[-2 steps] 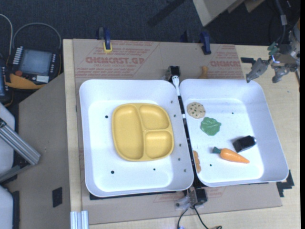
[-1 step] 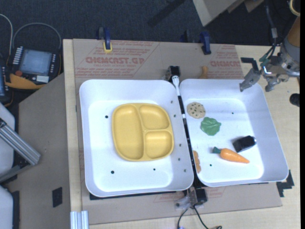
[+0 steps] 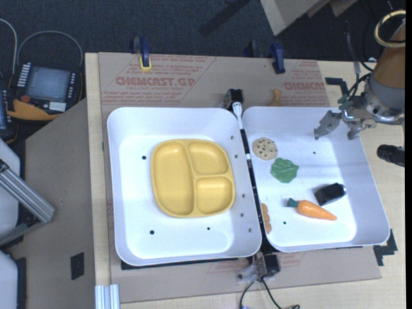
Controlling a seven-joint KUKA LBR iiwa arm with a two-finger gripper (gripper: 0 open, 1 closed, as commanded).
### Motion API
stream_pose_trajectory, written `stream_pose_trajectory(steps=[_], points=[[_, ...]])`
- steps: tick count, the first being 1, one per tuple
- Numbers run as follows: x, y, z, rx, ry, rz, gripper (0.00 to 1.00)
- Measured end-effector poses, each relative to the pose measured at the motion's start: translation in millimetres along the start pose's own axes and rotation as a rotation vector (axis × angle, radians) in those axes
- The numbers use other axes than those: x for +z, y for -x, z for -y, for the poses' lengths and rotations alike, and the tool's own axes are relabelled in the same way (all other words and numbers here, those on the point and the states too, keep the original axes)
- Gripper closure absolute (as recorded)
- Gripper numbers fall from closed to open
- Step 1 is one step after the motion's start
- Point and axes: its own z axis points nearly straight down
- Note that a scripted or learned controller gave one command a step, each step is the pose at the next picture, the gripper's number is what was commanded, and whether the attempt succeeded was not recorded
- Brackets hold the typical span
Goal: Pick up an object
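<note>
The claw [image 3: 339, 125] is hovering spread and empty over the right bin [image 3: 367, 172], where a cookie [image 3: 264, 149], green leaf [image 3: 284, 170], black block [image 3: 329, 193] and carrot [image 3: 312, 210] are lying. The left bin [image 3: 122, 172] is holding a yellow divided plate [image 3: 192, 176]. The table [image 3: 100, 140], printed "CHEMCAST GP", is standing over dark carpet [image 3: 129, 11].

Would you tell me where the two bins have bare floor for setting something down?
Left bin: a bare strip between the yellow tray and its near wall. Right bin: bare far half under the gripper. Crowded: cookie, green leaf, black block and carrot.
</note>
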Motion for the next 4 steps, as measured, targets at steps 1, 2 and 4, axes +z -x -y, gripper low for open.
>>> stream_pose_trajectory(steps=[1, 2, 4], points=[[57, -8, -6, -0.002, 0.002, 0.000, 0.00], [42, -7, -7, -0.002, 0.009, 0.003, 1.00], [-46, 2, -15, -0.002, 0.013, 0.004, 1.00]])
